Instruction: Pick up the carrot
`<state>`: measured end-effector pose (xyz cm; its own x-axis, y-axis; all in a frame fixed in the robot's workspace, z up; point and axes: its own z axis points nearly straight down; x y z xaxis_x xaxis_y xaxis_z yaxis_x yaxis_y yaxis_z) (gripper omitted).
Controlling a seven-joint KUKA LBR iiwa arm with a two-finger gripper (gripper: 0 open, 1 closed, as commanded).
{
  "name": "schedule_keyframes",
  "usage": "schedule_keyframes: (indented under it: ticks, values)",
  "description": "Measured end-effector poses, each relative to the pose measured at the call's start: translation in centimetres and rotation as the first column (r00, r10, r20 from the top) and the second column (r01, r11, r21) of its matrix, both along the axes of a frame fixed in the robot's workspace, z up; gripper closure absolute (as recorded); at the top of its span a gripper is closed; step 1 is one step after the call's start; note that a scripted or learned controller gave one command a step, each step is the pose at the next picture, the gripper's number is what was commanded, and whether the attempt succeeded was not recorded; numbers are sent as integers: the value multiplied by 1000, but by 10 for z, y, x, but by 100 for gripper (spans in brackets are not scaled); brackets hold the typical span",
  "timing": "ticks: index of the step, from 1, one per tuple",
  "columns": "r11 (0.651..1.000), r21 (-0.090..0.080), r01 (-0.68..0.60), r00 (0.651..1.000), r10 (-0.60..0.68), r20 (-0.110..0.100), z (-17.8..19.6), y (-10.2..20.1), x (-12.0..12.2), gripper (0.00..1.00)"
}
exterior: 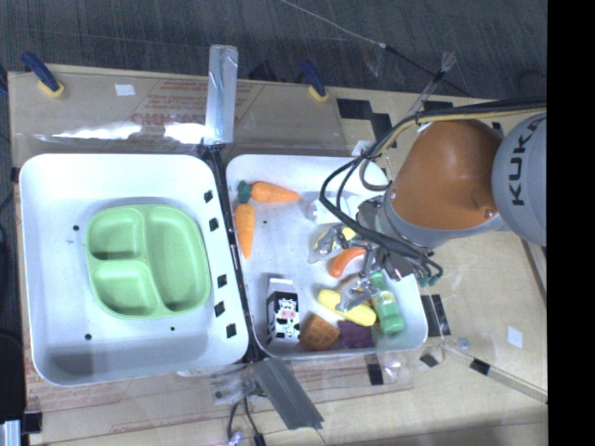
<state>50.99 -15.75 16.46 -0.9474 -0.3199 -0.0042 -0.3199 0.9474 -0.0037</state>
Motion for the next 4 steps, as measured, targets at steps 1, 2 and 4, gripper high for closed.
schedule_keyframes:
  ticks: [1,2,4]
  values:
    - [963,2,269,963,-269,-5,-41,-51,59,0]
    - [934,2,357,934,-357,-4,-18,-52,8,0]
    - [855,3,518,855,-518,-9,-74,12,-2,0]
